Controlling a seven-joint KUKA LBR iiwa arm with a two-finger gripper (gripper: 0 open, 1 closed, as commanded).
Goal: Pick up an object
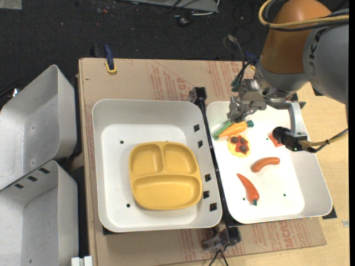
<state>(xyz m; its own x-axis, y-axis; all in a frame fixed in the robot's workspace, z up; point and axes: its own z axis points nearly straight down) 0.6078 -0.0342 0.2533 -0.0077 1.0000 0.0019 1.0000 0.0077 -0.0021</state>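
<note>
Pincer (pixel 239 111): poised at toy carrot (pixel 232 129), rear-left of right bin (pixel 310 201); opening cannot be told, nothing seen held. Carrot to be straddled across its width, closed squarely, lifted straight

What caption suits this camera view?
Gripper over the carrot in the right bin; yellow tray in the left bin.

The arm (pixel 327 43) has a smooth grey casing with a rounded orange band (pixel 291 21) above the wrist. Below the band sits a metallic wrist assembly (pixel 260 90) with thin cables attached.
</note>
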